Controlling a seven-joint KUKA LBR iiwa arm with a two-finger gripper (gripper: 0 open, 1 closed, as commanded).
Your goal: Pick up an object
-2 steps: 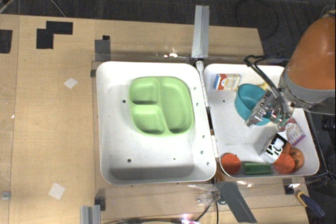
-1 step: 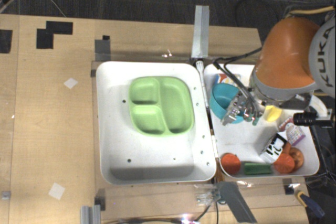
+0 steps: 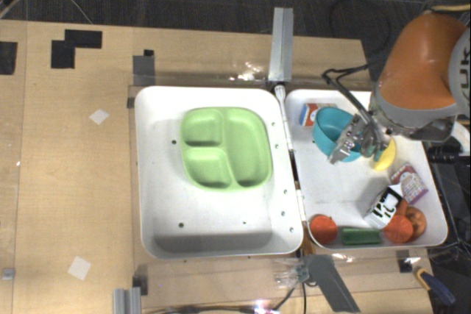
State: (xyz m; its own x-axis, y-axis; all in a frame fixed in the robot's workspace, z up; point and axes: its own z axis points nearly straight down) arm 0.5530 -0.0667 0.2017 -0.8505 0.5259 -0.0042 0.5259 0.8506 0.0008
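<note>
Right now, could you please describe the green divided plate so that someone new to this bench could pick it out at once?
Start at the left shallow white bin of the two. The light green plastic divided plate lies flat near its middle, a rounded rectangle with three compartments. It is that bin's sole object, whereas the small toys are crowded into the right white bin.

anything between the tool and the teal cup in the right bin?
Nothing visible. The tool sits right at the teal cup, over its right rim, in the right bin. The yellow item lies on the tool's far side, away from the cup.
</note>
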